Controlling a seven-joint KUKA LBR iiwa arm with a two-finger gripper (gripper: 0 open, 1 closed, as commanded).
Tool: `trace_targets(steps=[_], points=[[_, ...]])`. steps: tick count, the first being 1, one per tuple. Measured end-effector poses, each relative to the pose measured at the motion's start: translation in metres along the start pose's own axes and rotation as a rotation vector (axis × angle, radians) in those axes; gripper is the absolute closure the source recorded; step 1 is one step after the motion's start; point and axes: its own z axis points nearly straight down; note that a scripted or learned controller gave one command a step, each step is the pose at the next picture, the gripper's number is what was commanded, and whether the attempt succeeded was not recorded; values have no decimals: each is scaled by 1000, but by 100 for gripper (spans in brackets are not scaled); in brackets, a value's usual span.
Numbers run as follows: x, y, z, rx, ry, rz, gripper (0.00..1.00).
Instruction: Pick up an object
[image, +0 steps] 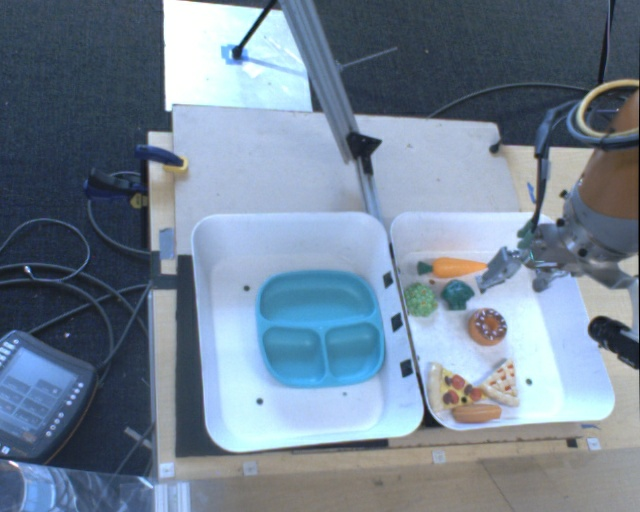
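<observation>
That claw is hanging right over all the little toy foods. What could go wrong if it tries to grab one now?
The gripper hangs beside the carrot, with the green broccoli and the teal piece crowded just below, so it might nudge or pinch the wrong toy. The carrot lies near the right bin's wall, so it might be pushed against that wall instead of lifted.

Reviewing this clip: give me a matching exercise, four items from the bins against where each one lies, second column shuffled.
Items:
1. orange toy carrot
2. brown sprinkled toy doughnut
3. blue divided plastic plate
4. toy hot dog

Places:
A. near front rim of right bin
B. middle of left bin
C. far end of right bin, by the gripper
D. centre of right bin

Pairs: 1-C, 2-D, 3-B, 4-A
</observation>
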Motion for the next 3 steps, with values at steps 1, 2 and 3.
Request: trace_targets(steps=[1, 2, 3], points=[[0, 0, 0, -1, 0, 2, 0], [5, -3, 43, 4, 0, 5, 0], [1, 0, 86, 5, 0, 5, 0]])
